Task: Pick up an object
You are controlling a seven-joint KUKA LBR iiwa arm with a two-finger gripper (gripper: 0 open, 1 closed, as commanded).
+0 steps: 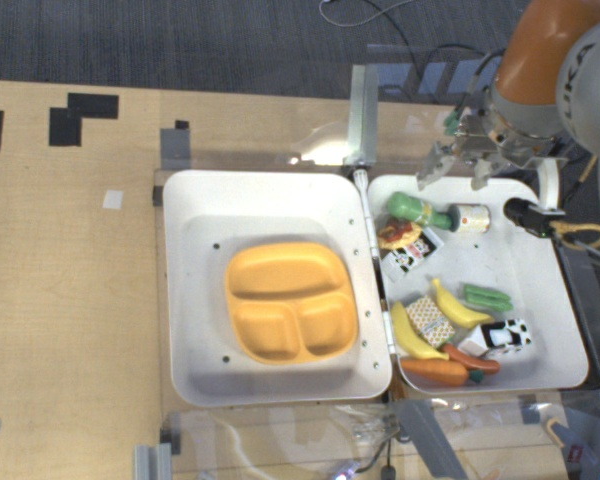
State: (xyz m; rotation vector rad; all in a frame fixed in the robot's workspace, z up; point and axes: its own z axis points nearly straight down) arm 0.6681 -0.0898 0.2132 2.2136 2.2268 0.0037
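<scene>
The pincer (467, 171) is hovering over the right bin's (540, 298) far edge, its opening impossible to judge. Just beyond it, inside that bin, a green bottle (418, 209) is lying beside mixed toy foods.

An orange-yellow plastic compartment tray (288, 301) sits in the white left bin (190, 268); beside it, two yellow bananas (456, 306), a green bottle (412, 208), and a black-and-white cow-patterned toy (507, 336).

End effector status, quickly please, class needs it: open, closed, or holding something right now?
End effector: cannot be told; it hangs over the far edge of the right-hand shallow white bin, with nothing visibly held.
</scene>
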